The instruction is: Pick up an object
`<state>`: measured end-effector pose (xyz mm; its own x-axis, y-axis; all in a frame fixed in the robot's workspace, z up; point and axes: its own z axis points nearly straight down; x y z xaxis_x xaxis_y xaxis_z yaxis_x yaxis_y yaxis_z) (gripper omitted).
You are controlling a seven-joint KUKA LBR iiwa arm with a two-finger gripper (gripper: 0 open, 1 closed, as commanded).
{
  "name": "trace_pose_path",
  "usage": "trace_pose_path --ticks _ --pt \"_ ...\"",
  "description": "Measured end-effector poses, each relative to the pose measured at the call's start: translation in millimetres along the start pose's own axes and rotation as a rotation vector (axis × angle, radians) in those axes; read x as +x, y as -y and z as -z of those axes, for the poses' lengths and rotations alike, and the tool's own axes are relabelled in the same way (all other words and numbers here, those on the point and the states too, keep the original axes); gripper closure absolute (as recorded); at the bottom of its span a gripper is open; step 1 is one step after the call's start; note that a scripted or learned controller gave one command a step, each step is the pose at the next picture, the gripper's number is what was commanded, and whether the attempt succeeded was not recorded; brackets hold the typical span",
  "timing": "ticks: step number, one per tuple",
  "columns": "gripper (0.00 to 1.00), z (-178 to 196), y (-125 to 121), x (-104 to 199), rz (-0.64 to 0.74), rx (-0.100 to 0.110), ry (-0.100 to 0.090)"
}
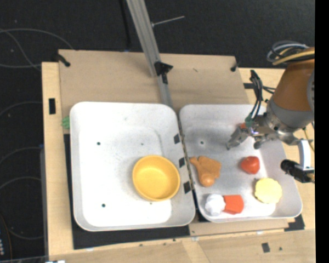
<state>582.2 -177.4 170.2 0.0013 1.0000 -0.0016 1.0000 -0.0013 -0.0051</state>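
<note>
Overhead, the arm (pixel 293 95) reaches in from the right, and its gripper (pixel 245 140) hangs over the right bin (pixel 208 122), above a bare patch of floor. The jaws are spread apart with nothing between them. Near the gripper, toward the bin's front, lies a red ball (pixel 250 164). A yellow disc (pixel 267 190) sits near the front right corner. A tan lump (pixel 205 169) lies by the left wall. An orange block (pixel 234 203) touches a white ball (pixel 214 203) at the front edge. The left bin (pixel 109 125) holds a yellow bowl (pixel 156 177), upright.
</note>
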Motion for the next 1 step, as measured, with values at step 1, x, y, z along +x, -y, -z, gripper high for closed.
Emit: trace_pose_path --ticks 1 --pt "0.0 -54.2 -8.9 -1.6 -0.002 -0.002 0.0"
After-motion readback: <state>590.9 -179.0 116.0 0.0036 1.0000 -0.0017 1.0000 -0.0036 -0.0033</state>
